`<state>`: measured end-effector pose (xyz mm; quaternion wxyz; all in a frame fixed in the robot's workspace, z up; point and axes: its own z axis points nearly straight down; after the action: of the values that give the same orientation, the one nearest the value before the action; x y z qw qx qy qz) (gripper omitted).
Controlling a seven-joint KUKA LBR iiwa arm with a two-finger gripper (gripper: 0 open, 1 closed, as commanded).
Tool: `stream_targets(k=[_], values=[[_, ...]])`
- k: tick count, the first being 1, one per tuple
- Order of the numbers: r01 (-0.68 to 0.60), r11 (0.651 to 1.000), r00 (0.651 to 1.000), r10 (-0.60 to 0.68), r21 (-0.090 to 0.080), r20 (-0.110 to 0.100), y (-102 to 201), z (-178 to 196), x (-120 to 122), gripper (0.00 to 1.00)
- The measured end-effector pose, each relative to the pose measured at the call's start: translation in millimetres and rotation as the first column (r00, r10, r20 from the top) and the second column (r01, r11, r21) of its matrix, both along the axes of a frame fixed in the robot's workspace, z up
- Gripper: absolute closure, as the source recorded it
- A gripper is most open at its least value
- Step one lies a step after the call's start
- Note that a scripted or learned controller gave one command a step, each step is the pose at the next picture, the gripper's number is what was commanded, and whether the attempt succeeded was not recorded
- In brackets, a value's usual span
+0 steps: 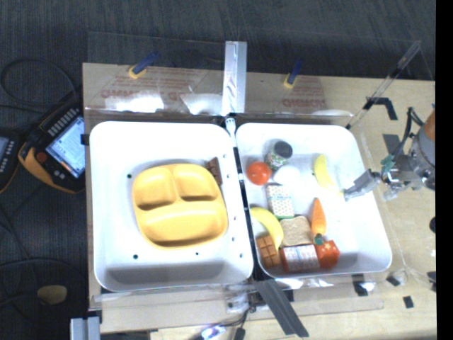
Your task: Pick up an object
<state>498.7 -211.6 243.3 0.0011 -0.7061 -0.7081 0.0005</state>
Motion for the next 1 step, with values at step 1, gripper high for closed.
stream_targets(k=[1], values=[[0.125, 0.992, 0.992, -0.125, -0.001, 0.016, 50.6, -152.2, -10.5, 0.00]])
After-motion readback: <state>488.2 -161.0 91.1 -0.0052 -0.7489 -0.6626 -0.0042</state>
